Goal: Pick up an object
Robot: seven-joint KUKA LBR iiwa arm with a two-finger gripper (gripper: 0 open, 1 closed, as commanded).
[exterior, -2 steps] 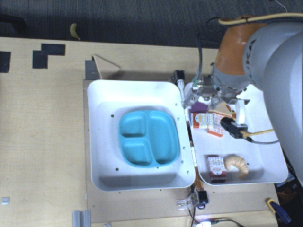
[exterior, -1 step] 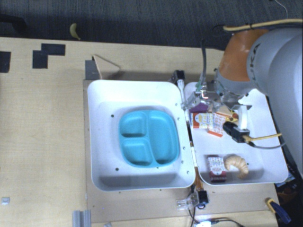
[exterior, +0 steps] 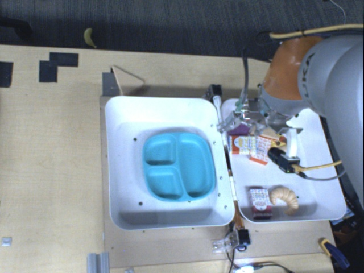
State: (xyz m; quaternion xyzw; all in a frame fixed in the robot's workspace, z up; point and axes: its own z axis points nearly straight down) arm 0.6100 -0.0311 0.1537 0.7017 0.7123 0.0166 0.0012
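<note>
Croissant (exterior: 284,197) lies crosswise in right bin (exterior: 318,212), beside red packet (exterior: 260,201).

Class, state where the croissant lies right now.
The croissant lies in the right bin, near its front edge, just right of a small red packet.

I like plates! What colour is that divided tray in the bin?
Light blue tray, seen in the camera view.

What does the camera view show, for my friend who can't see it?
A grey robot arm reaches from the right over the right bin, above a small pile of packets. Nearer the front of that bin lie a croissant and a small box. The left bin holds a blue tray with three sections.
</note>
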